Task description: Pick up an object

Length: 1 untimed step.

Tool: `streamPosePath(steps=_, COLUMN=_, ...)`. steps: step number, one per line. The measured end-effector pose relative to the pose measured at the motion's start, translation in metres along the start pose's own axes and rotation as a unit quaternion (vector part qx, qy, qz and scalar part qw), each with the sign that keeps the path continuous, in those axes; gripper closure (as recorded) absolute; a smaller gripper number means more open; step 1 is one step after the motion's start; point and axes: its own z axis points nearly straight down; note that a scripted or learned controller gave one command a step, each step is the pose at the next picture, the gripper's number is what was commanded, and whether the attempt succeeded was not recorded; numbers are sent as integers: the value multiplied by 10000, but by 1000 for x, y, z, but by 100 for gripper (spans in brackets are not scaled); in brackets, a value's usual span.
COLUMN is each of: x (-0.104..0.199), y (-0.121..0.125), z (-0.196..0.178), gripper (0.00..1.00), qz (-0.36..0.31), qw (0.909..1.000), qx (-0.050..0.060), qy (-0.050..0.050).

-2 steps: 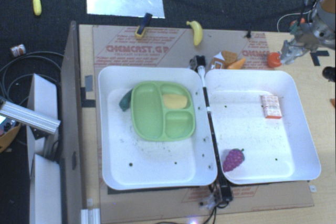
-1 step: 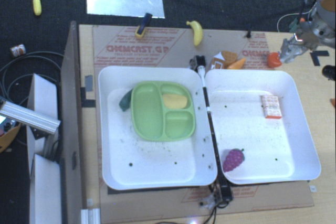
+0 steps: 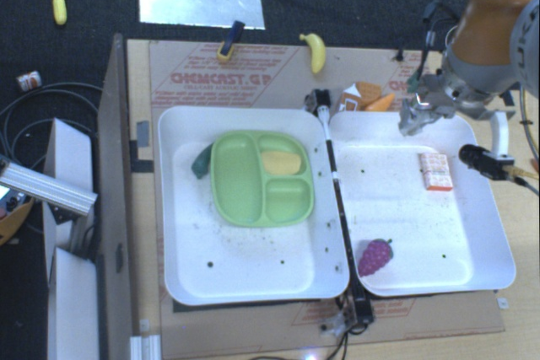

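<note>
A divided plate [image 3: 253,190] lies in the left bin [image 3: 181,265]; a small box [image 3: 435,170] lies in the right bin [image 3: 481,265].

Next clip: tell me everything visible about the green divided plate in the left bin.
The light green divided plastic plate is a rounded square with three compartments: one long on its left, two smaller on its right. It lies flat and upright near the middle of the left white bin. A pale yellow object sits in the upper right compartment; the others look bare. A dark green object lies against its upper left edge, partly hidden under the rim.
</note>
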Motion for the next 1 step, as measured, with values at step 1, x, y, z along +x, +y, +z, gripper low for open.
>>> streamPosePath(steps=1, x=-2, y=8, z=-44, gripper=100, qz=11, qw=10000, qx=-51, qy=-16)
